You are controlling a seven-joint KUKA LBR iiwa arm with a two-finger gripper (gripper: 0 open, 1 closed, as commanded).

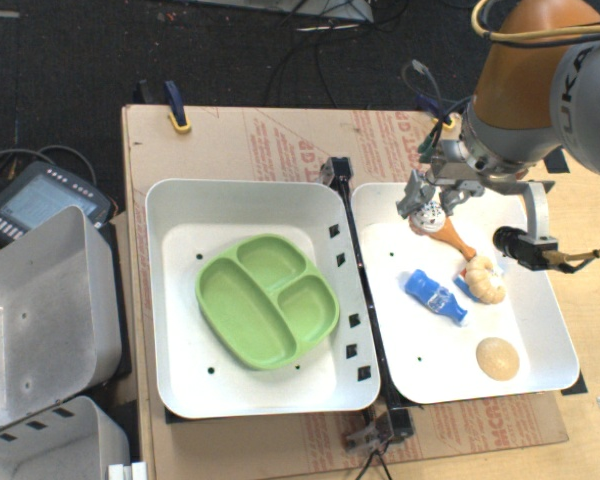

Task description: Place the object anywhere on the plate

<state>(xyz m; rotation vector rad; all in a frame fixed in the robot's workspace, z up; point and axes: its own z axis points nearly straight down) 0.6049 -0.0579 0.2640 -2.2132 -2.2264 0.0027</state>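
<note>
We see the claw low over the far end of the right bin, near its far-left corner; whether its fingers are spread or pressed together we cannot tell; an orange-handled object lies just under and beside it, touching or nearly so; nearer the bin's middle lie a blue bottle and a pale lumpy toy close together; a tan round piece sits toward the near-right corner; the left bin on the table holds the green plate, three compartments, bare.
</note>
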